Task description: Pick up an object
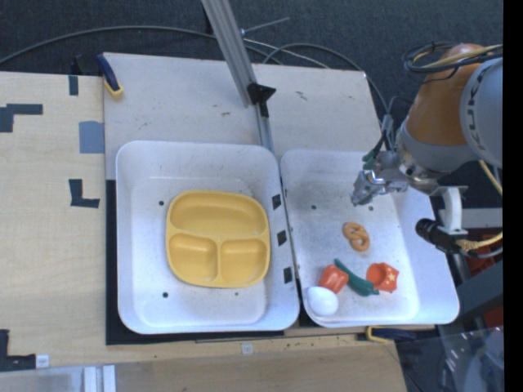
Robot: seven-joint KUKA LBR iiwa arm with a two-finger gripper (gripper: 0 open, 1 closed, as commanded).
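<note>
The gripper (365,193), finger state indiscernible, hovers above the pretzel (356,235) at right centre, likely light, rigid, best pinched across its width.

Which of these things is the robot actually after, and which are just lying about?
For the job: gripper; pretzel; white egg; red pieces and; green piece.

Lying about: yellow tray; clamp; metal pole; cables.

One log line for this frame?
gripper over right bin, nothing visibly held | pretzel just below | yellow tray in left bin
</note>
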